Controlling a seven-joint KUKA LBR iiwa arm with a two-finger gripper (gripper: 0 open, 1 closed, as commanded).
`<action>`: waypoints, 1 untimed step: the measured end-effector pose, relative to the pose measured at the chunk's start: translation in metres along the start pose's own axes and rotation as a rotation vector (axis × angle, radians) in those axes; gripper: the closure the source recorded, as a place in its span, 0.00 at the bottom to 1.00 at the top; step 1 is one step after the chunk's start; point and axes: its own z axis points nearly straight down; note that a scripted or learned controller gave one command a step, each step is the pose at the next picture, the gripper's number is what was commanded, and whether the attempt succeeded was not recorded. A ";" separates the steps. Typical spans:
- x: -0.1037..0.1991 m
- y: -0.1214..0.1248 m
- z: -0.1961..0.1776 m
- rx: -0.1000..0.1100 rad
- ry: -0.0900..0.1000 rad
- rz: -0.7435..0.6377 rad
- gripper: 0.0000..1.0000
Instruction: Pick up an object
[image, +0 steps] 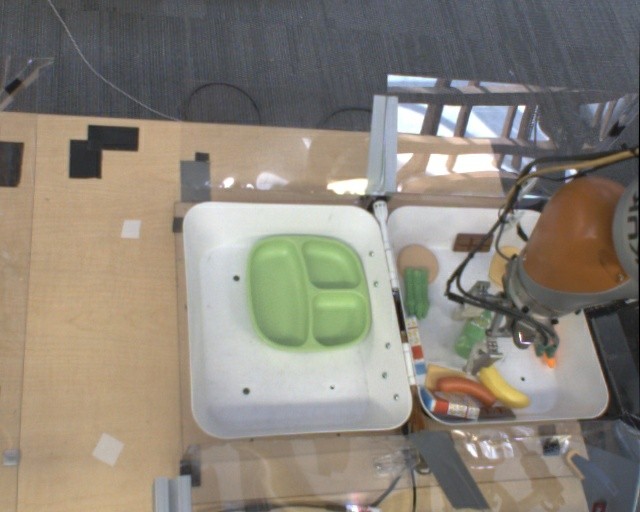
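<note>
My gripper hangs low over the right bin, under the arm's orange band. A small green object lies just to its left, touching or nearly touching it. A yellow banana sits right below the gripper, with a red sausage to its left. A green vegetable and a beige round piece lie by the bin's left wall. A brown bar rests at the back. I see nothing lifted.
The left bin holds a green divided plate. A small orange piece lies right of the gripper. Cables loop around the wrist. A metal frame stands behind the right bin.
</note>
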 end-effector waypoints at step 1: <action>-0.033 -0.013 0.008 0.000 -0.011 0.078 0.00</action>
